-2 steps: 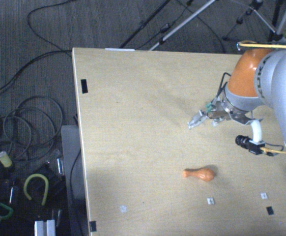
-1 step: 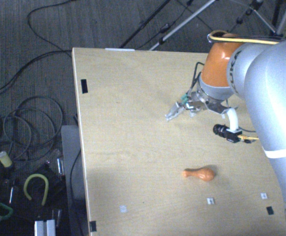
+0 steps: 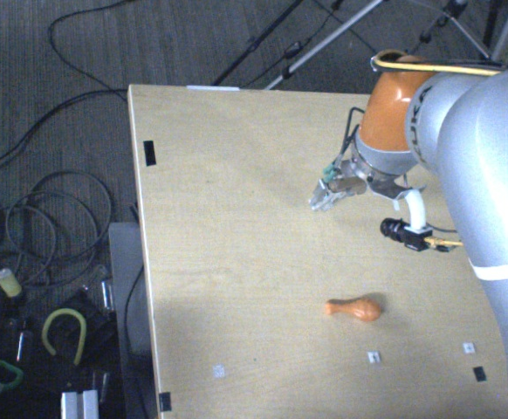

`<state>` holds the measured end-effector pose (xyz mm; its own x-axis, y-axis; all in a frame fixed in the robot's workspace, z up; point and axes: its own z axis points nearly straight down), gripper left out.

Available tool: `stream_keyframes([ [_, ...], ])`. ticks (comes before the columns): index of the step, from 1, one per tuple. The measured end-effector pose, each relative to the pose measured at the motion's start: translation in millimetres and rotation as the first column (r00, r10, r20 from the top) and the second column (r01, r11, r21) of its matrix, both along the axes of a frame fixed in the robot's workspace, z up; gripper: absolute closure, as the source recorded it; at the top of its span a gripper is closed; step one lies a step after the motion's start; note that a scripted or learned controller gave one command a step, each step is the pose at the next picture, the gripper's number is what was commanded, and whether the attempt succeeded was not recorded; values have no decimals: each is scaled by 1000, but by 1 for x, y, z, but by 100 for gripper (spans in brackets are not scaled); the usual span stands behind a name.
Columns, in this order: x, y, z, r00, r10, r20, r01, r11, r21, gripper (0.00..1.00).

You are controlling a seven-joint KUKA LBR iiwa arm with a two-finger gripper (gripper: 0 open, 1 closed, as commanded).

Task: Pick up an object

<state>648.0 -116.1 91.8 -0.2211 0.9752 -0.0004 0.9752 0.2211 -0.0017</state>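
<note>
On the bench (image 3: 236,234), toward its near right, lies one orange pear-shaped object (image 3: 356,308), alone and flat. The grey arm (image 3: 463,147) reaches in from the right, cut off by the edge, its pincer (image 3: 324,195) hanging farther back, well apart from the object; whether it is released or clenched I cannot tell.

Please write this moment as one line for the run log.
phase: approach | gripper: above the board, apart from target, nothing seen in it | target: orange object lying on wooden board, nearer the camera than the gripper
</note>
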Motion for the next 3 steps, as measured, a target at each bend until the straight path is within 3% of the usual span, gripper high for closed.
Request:
stream_keyframes([
  [1, 0, 0, 0, 1000, 0, 0, 0, 1000, 0, 0],
  [2, 20, -81, 42, 976, -218, 2, 218, 976, -3, 0],
  [3, 20, -106, 26, 997, 72, 1, -72, 997, -3, 0],
])
